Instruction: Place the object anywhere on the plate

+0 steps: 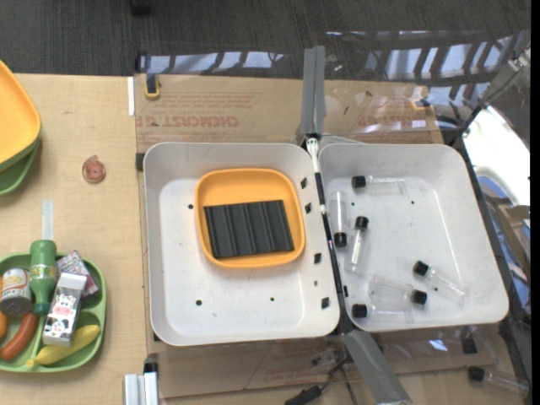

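Clear capped vials [359, 239], orange plate [250, 184] in neighbouring bin: round vials likely roll or slip; gripper state cannot be told

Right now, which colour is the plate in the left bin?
Orange plate, seen in the camera view.

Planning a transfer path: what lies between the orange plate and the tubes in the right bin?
In the camera view, bare white floor of the left bin, then the bins' adjoining rims, separate the plate from the tubes.
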Tool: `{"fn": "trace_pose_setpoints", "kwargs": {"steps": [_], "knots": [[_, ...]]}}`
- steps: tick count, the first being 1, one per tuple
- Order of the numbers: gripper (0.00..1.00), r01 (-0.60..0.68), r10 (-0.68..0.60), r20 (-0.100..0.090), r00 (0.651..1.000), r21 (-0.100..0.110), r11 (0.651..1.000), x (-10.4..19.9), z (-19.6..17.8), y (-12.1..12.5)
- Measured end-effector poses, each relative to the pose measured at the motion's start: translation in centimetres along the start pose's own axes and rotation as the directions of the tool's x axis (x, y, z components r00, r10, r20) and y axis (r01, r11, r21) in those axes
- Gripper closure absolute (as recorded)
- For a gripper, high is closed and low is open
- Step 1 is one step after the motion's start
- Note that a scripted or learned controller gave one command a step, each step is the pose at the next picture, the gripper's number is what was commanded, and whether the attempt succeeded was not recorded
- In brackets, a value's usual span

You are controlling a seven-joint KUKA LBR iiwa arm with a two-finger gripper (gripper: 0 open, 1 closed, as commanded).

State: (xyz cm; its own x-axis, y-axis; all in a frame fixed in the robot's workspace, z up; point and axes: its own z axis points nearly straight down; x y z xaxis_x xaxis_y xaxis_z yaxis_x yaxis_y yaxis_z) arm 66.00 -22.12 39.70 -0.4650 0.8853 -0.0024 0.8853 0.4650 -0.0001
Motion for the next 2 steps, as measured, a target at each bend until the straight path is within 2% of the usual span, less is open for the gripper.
{"fn": "trace_pose_setpoints", "kwargs": {"steps": [1, 2], "knots": [[0.00, 0.284, -0.284, -0.001, 0.959, -0.001, 0.959, 0.2, 3.3, -0.5], [0.00, 0.631, -0.631, 0.000, 0.776, -0.003, 0.776, 0.8, 6.8, -1.7]]}}
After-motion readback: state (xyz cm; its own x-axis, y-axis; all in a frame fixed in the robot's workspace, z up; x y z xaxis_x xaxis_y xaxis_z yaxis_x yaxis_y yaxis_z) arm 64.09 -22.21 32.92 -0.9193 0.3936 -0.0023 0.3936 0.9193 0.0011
